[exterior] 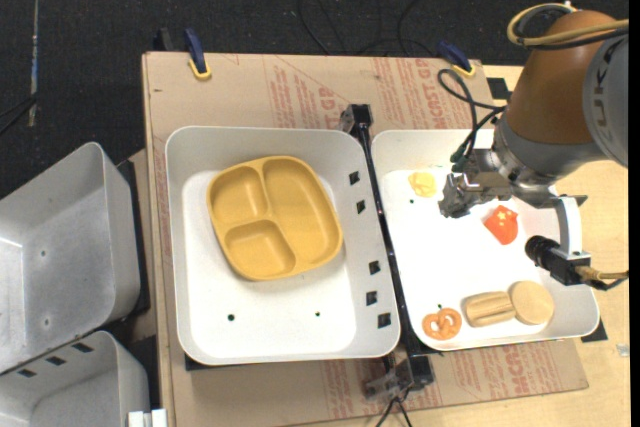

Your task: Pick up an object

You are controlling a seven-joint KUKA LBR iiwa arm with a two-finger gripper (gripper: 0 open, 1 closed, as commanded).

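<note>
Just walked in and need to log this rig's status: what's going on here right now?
The grey and orange arm reaches in over the right bin, its claw low beside a small yellow piece. A red piece sits close by; a pretzel and tan wooden pieces lie along the bin's near edge. The left bin holds a yellow divided plate. Nothing looks lifted yet.

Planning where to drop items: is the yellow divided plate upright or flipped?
Upright: the yellow divided plate shows its three compartments facing up.
</note>
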